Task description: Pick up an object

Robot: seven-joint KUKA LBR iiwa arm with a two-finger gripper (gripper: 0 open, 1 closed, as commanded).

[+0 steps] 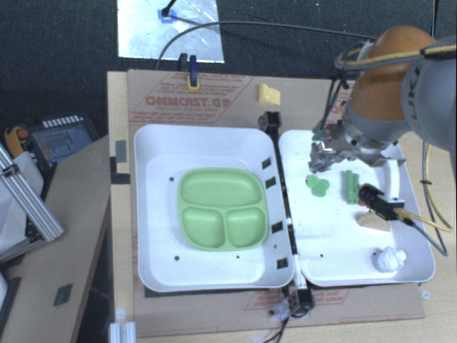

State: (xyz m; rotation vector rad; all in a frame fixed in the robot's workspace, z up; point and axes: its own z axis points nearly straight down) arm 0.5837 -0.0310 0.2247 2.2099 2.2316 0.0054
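Cardboard-topped bench (214, 95), green divided plate (222, 208) in the left bin (153, 213), gripper (320, 160) over the right bin (335, 259), grip state impossible to tell, small green piece (318, 186) just beside it in that bin

Bright, even light from above; the white bins (153, 191) nearly wash out, the foil sheet (143, 20) glints, shadows are soft and faint, detail slightly grainy.

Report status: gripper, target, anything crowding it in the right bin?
Gripper over right bin, grasp unconfirmed. Small green piece just below it in view. Green block close beside that piece, apart.
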